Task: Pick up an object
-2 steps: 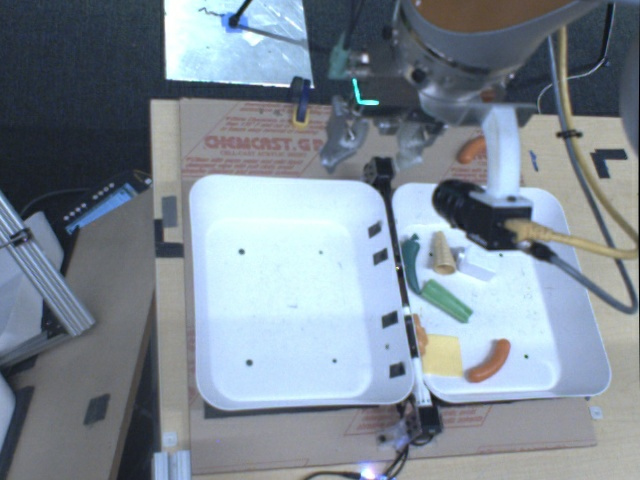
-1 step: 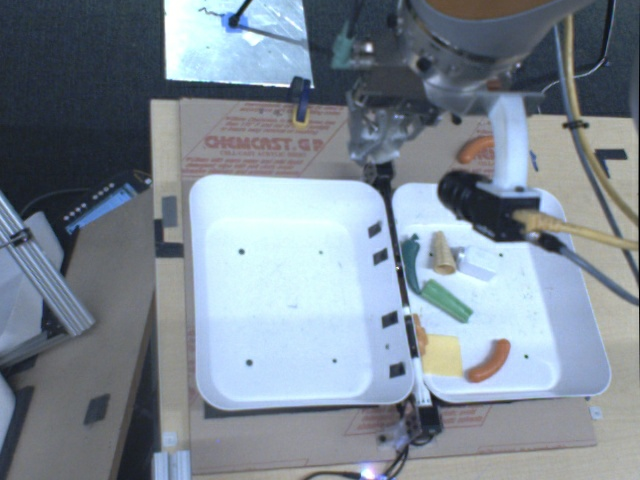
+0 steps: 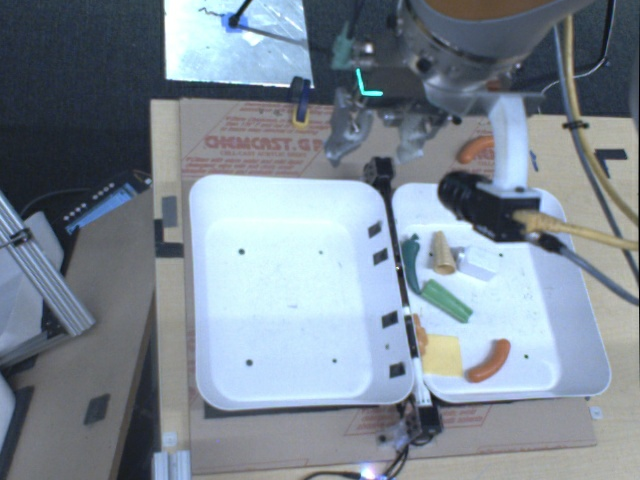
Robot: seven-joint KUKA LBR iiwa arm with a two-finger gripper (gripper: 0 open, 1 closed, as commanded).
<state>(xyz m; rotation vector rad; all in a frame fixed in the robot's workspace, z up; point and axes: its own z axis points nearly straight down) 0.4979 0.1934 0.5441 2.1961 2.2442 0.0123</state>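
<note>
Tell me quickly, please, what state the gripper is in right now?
Gripper: open, nothing between its fingers, hanging above the far rim of the bins.

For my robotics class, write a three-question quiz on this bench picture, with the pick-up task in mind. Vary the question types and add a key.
1. True or false: the gripper holds a toy between its fingers.
2. Which bin holds the toys? A) the left bin B) the right bin
3. Fill in: beside the yellow square, near the front rim, lies an orange ____.

Key:
1. False; it hangs above the bench behind the bins with nothing between its fingers.
2. B
3. sausage
</note>
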